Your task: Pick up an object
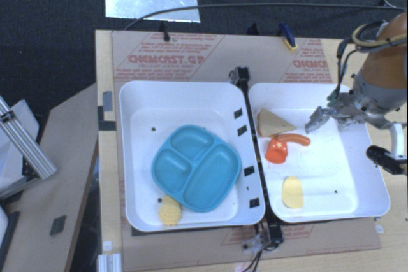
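The right bin [357,204] holds a tan wedge [274,122], an orange-red sausage [294,139], a red pepper-like piece [276,151] and a pale yellow oval piece [292,192]. My gripper [317,120] hangs over the upper right part of this bin, its fingers pointing left toward the sausage and the wedge. It sits just right of the sausage's end, with nothing seen between the fingers. The grey arm with its orange band [386,64] comes in from the right.
The left bin [137,130] contains a blue divided plate [196,166] and a yellow corn cob [169,211] at its front edge. A black divider [250,137] runs between the bins. A black fixture [386,159] sticks in at the right bin's right rim.
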Tool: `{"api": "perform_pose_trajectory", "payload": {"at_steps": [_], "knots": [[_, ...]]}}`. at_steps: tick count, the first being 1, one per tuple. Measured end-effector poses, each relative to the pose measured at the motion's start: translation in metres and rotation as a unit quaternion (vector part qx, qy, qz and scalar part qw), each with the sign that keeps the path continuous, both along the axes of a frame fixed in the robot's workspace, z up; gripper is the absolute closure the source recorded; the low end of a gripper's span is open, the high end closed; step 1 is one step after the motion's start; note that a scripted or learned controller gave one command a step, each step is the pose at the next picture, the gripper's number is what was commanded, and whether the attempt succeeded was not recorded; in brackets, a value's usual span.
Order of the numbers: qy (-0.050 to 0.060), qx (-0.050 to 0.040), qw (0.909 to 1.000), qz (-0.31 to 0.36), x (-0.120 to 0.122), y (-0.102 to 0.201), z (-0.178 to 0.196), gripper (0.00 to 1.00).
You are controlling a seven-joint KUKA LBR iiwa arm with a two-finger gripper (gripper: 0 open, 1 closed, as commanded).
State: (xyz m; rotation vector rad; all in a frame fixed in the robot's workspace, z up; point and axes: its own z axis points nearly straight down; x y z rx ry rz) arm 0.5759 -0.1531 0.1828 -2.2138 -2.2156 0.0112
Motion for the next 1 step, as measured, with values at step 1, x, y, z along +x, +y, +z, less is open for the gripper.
{"api": "perform_pose_trajectory", "payload": {"at_steps": [1], "knots": [[-0.006, -0.0010, 1.0000, 0.001, 0.0031, 0.0004, 0.0077, 0.00]]}}
